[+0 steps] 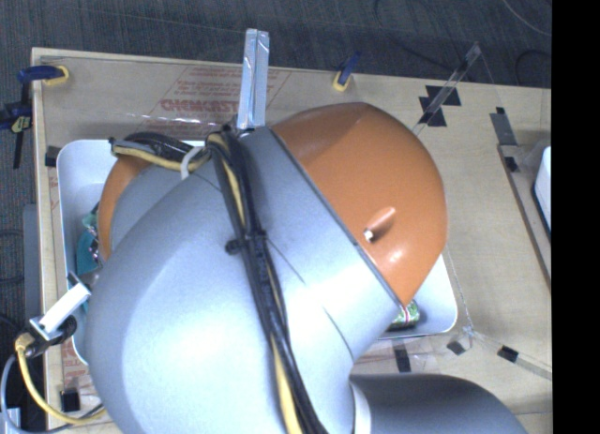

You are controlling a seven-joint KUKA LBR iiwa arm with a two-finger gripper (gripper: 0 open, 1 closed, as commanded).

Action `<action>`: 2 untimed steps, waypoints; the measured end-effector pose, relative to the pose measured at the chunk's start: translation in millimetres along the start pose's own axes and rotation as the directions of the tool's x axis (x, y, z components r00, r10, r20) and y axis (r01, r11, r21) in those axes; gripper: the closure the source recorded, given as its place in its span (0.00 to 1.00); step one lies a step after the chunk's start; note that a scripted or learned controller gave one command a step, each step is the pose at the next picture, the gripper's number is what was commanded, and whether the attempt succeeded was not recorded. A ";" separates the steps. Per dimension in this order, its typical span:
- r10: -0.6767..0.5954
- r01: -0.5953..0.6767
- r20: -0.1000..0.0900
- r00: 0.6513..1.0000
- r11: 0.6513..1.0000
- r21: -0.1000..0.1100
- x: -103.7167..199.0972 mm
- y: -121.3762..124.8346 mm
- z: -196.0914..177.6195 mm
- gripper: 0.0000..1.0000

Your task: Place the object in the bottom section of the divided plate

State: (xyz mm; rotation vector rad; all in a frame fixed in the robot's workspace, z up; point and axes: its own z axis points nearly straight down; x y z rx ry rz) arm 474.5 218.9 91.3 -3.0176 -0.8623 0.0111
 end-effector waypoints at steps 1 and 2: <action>0.343 -0.343 -0.005 0.939 0.940 -0.002 0.4 1.7 0.0 1.00; 0.342 -0.342 -0.010 0.940 0.940 -0.003 1.6 2.4 -0.6 0.00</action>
